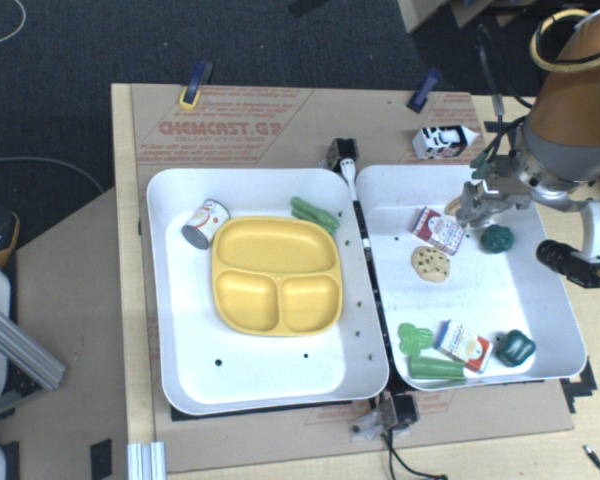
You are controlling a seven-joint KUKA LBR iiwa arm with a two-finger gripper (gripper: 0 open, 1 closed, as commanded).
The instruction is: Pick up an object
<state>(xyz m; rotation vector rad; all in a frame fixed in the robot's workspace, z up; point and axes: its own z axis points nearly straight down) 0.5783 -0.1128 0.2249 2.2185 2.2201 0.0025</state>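
Grey arm, orange wrist band

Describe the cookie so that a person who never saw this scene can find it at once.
Look in the right bin. Near its middle, just below a red and white packet, lies the cookie. It is the one round, tan thing with dark chips.

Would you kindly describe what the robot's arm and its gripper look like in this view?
The arm is a thick rounded body, grey toward the wrist with a broad orange band above it. A yellowish ring sits near its top, and thin dark cables run beside it. The gripper is a small grey metal assembly with dark parts; finer detail is too small to tell.
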